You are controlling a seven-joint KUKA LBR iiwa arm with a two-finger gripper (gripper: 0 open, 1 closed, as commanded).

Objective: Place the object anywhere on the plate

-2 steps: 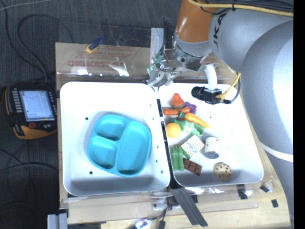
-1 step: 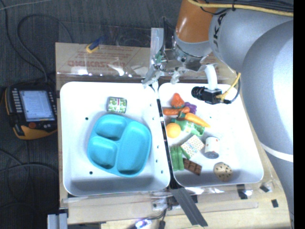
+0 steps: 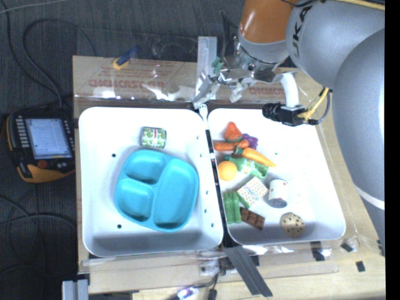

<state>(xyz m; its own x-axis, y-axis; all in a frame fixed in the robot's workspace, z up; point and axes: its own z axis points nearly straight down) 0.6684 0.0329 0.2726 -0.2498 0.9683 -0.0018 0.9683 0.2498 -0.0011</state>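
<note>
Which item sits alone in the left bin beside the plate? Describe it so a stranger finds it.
Start at the left bin with the blue plate. Just above the plate lies a small packet, green and white, apart from the toy food piled in the right bin.

Two bins [image 3: 87, 167], one plate [image 3: 156, 189], one pendant [image 3: 40, 144].

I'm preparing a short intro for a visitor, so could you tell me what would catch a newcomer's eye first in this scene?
The bright blue plate, split into compartments, sits in the middle of the left bin, with a small green-and-white packet lying just beyond it. The right bin holds a colourful jumble of toy food, including a carrot and an orange ball. Above the bins' far edge hangs the grey arm with its orange band.
</note>
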